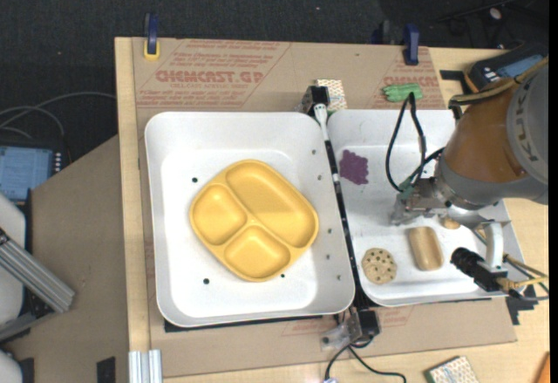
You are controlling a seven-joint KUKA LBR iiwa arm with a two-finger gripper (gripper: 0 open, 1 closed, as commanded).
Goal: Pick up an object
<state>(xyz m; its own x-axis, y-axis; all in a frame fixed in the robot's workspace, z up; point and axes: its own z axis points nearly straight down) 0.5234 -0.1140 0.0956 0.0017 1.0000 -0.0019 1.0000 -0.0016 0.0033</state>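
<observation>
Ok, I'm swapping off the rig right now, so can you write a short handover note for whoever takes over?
Gripper: low over the right bin, near its middle; whether the fingers are open or shut cannot be seen, and nothing shows between them.
Right bin: purple piece at upper left, cookie at lower left, tan bread-like piece just below the gripper.
Left bin: yellow divided plate in the middle.
Done: nothing visibly picked up.
Left: grasp one object and lift it; the tan piece looks nearest.
</observation>
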